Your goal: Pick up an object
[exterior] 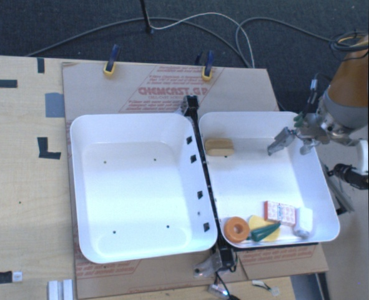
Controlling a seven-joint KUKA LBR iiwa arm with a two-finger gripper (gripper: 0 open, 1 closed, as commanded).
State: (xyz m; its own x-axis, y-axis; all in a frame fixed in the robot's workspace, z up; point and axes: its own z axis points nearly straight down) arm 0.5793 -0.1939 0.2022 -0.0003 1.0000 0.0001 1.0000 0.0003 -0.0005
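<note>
With the pincer point(283, 141) hanging over the right bin point(309, 167), its grip too small to read and nothing visibly held, the tan block point(219, 147) lay alone to its left, a cleaner target than the 4-odd items clustered below it.

Arm point(345, 99) reaches in from the right, end effector point(279, 144) extended leftward
</note>
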